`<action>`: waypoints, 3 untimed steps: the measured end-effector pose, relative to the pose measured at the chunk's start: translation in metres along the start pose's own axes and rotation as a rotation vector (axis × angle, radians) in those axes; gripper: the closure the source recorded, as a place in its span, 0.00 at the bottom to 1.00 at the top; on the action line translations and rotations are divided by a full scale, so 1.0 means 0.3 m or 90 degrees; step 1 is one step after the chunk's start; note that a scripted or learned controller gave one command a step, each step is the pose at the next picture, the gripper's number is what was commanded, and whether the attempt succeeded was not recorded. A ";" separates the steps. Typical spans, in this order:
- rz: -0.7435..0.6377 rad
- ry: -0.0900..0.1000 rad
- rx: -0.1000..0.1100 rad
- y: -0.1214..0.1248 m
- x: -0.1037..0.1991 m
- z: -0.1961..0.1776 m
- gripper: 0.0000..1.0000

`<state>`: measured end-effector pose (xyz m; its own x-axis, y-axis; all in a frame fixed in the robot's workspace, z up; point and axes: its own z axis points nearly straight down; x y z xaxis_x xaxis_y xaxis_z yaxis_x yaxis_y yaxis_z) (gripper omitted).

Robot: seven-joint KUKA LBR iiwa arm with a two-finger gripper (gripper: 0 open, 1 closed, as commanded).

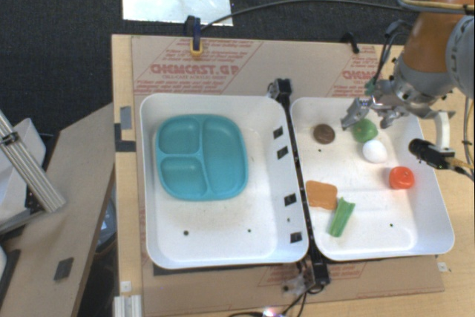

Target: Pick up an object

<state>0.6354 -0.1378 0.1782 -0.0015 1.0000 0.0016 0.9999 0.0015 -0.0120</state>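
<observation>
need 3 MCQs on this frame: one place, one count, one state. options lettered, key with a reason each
1. Where does the teal divided plate lie?
A. left bin
B. right bin
C. on the bench outside the bins

2. How many loose objects lie in the right bin?
A. two
B. four
C. six

3. Where is the gripper?
A. over the left bin
B. above the green round piece at the right bin's far side
C. over the white paper

Key:
1 A, the plate sits inside the left bin.
2 C: brown disc, green round piece, white egg, orange-red ball, orange slab, green stick.
3 B, it hangs just over that piece.
</observation>
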 end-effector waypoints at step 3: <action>-0.003 0.000 -0.011 0.056 0.019 0.294 0.00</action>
<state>0.6512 -0.1320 0.0900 -0.0067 1.0000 0.0011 1.0000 0.0067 0.0051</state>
